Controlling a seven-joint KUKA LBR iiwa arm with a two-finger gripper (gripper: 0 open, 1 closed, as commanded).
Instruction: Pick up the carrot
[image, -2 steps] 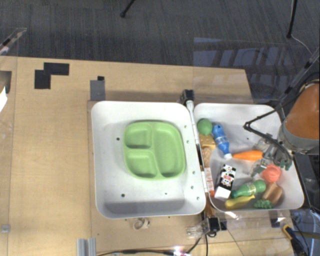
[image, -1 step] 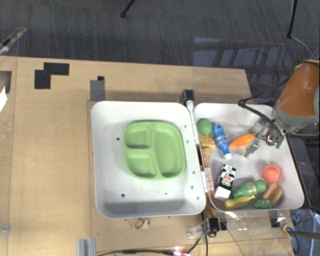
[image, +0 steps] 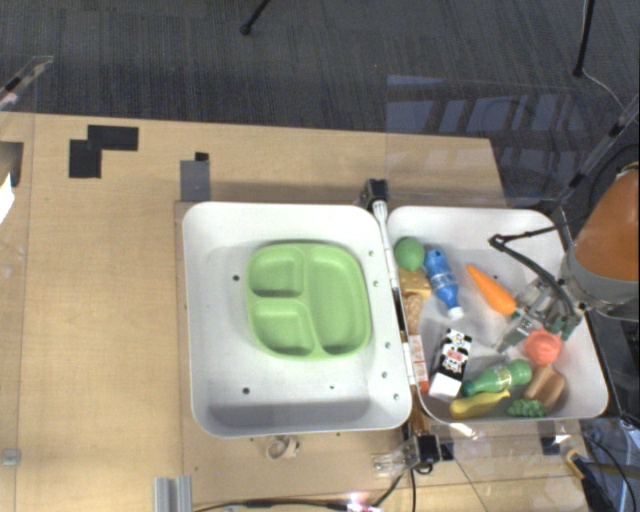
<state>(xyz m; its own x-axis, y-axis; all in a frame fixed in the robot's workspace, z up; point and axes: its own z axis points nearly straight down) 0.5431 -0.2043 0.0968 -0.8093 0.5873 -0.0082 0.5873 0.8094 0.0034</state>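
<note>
Black-and-white printed carton (image: 453, 354) near carrot (image: 491, 288)

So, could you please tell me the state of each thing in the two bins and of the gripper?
carrot: lying flat in the right bin, not gripped
gripper: low over the right bin, beside the carrot
blue bottle: lying on its side
green divided plate: sitting flat in the left bin
green ball: resting in the right bin's far corner
</note>
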